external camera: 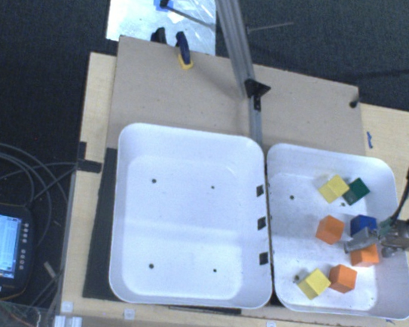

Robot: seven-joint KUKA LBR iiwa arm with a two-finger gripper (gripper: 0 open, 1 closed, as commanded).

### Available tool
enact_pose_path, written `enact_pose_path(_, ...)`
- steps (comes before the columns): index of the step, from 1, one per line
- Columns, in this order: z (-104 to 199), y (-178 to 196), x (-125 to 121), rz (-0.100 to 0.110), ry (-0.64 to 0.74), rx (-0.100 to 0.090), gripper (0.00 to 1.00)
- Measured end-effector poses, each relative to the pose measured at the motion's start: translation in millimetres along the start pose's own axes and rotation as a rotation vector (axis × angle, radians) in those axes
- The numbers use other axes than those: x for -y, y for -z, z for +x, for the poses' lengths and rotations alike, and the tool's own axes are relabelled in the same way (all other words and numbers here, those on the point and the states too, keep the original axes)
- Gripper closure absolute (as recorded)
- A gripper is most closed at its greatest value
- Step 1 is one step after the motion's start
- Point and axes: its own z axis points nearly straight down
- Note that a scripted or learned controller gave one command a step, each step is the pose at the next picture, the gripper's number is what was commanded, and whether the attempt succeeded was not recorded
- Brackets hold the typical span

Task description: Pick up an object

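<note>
The arm reaches in from the right edge, and its jaws (370, 242) sit low in the right bin (389, 301), over the cluster of blocks. Whether they are wide, narrow or holding anything, I cannot tell. Just beside them are a blue block (363, 223) and an orange block (365, 257). Further left lies another orange block (329, 229). The left bin (118, 260) rests alongside on the tabletop (303, 113).

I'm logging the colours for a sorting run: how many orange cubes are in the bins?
3, all in the right bin: one orange cube mid-bin, one at the gripper, one near the front beside a yellow cube. The arm could hide more.
</note>
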Motion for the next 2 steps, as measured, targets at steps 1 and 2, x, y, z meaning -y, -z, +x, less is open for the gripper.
enact_pose_path(1,-0.8,13.8,-2.0,-0.007,0.003,0.003,1.00)
enact_pose_path(2,-9.5,75.4,-3.6,-0.011,0.002,0.005,1.00)
